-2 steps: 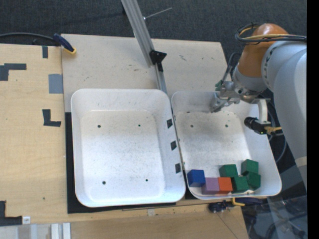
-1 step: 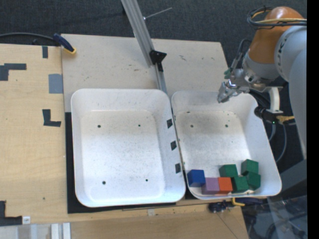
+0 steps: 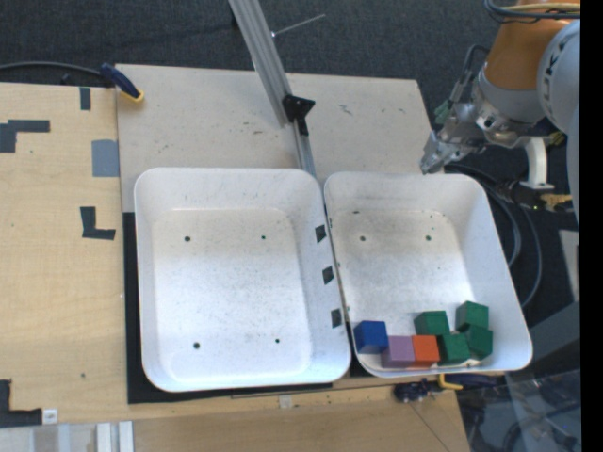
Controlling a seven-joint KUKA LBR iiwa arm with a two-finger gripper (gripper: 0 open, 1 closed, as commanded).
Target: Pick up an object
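1. Above the right shallow white bin (image 3: 490,224)'s far rim, the grey hand (image 3: 435,158) is hovering; its opening cannot be told.
2. Small coloured blocks (image 3: 429,337) are lying clustered in that bin's near corner.

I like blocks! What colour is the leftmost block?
Blue block, seen clearly in the camera view.

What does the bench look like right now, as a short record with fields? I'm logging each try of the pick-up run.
end effector: above the far edge of the right bin, beyond its rim, nothing seen held
right bin: blocks clustered in the near corner
blocks: blue block, purple block, orange block, several green blocks
left bin: white, speckled floor
arm: grey with orange band, at upper right
task state: no block lifted yet
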